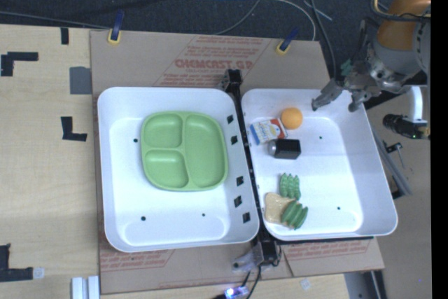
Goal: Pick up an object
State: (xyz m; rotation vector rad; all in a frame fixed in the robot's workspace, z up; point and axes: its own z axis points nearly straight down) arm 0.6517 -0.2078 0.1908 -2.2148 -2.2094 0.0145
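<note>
Objects for picking lie in the right bin point(364, 171), gathered toward its left half: an orange ball point(292, 117) near the back, a small carton point(267, 130) just left of it, a black block point(285, 148) touching the carton's lower corner, and farther forward a green piece point(289, 186) with a tan piece point(275, 206) and another green piece point(295, 215) bunched together. The pincer point(339, 96) hangs over the bin's back right corner, its two fingers spread apart with nothing between them, well apart from every item; this looks like a ready pose above the bin before a descent, since open fingers suit coming down around something. The ball sits nearest to it and stands a little clear on its right side, so it seems the easiest target, though it may roll. The carton and block crowd each other, and the three pieces at the front press together, which could make a clean grip on any one of them harder. The left bin point(119, 171) holds a green divided plate point(185, 150) and plays no part. Cables trail across the dark cloth behind the bench point(42, 150).
</note>
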